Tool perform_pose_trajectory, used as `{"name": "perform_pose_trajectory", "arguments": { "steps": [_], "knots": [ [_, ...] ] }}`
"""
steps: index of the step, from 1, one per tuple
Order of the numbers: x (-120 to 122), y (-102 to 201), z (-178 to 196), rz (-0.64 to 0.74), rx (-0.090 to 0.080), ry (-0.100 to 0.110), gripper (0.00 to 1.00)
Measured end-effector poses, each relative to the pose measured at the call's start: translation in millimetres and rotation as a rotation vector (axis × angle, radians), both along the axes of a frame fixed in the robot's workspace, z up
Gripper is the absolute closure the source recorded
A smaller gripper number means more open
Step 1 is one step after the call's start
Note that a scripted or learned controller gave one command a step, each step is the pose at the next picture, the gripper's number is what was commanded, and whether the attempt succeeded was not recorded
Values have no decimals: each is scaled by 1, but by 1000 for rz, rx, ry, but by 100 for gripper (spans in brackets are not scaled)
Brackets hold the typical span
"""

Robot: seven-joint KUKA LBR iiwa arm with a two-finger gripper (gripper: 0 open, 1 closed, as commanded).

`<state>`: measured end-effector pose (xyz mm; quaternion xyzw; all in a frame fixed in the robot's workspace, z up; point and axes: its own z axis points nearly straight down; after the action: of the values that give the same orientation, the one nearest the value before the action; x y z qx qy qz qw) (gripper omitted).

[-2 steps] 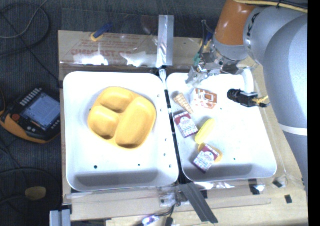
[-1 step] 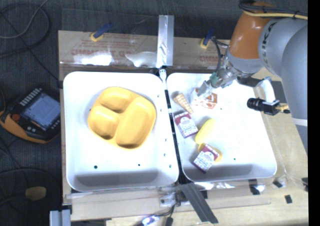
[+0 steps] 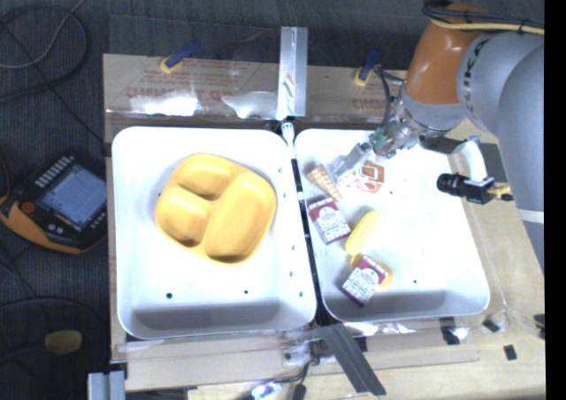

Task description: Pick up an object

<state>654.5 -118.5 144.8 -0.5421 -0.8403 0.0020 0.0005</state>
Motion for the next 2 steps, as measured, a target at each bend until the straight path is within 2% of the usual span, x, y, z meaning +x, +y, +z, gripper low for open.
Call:
{"name": "perform_pose_trajectory", "arguments": {
  "steps": [1, 2],
  "knots": [
    [-2, -9, -28, -143, 0, -33, 0],
    [-4, -37, -56, -43, 0, -15, 0]
  ]
}}
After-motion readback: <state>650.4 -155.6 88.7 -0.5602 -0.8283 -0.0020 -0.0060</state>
